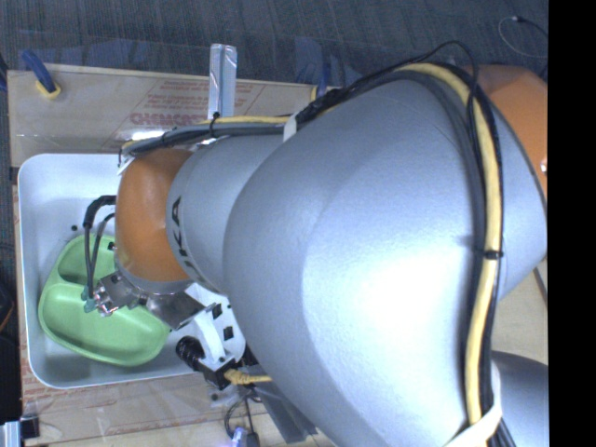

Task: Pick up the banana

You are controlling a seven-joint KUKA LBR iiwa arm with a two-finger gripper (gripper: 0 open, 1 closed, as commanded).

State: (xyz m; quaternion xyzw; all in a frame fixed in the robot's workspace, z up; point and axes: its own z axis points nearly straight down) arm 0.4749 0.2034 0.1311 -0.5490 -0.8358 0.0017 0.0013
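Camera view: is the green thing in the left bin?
Yes, the green thing lies in the left bin, partly under the arm's wrist.

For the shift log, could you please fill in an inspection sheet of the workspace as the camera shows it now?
Surface: the left white bin sits on a bench lined with printed cardboard; much of the bench lies behind the arm.
Job's things: banana, nothing seen.
Clutter: a green object of two rounded lobes lies in the bin's near left part.
Grippers: the gripper end is low over the green object; fingers hidden by the orange band and wrist.
Cables: a yellow and black cable bundle runs along the arm; thin black wires loop by the wrist.
Surroundings: dark carpet beyond the bench; a blue clamp at the cardboard's far left corner.
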